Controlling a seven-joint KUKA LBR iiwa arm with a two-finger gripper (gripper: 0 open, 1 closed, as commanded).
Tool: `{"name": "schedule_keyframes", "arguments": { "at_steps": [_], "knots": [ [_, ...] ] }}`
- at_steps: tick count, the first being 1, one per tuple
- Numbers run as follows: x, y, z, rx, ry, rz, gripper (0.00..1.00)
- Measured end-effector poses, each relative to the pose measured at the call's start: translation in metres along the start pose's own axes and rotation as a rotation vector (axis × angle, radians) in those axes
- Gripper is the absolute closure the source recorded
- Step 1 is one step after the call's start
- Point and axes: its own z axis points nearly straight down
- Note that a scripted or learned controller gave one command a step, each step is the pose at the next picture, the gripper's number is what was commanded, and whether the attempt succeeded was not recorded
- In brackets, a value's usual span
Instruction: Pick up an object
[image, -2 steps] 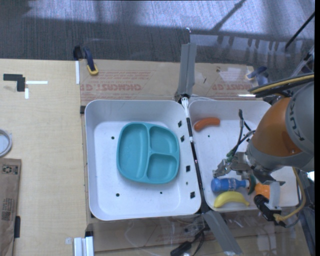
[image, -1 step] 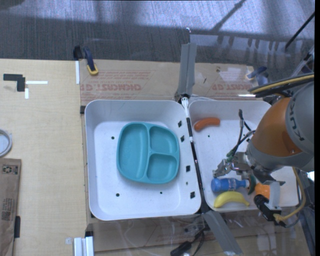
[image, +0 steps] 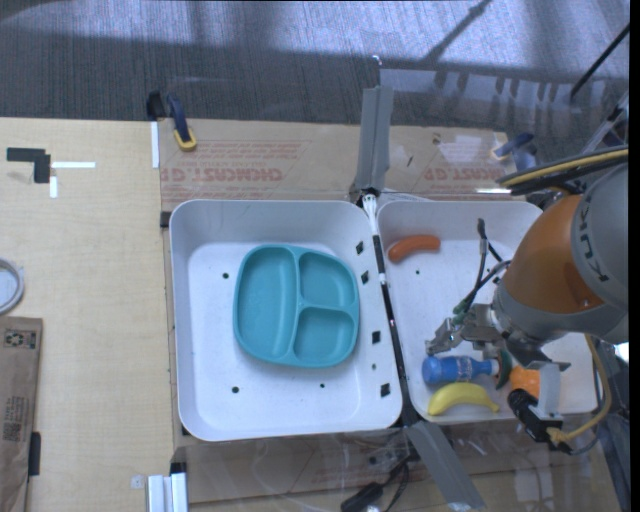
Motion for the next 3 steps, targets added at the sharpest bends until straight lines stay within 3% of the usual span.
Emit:
{"name": "schedule_keyframes", "arguments": {
  "at_steps": [3],
  "knots": [
    [0.0000, 0.0000, 0.0000, 0.000, 0.000, 0.000, 0.00]
  ]
}}
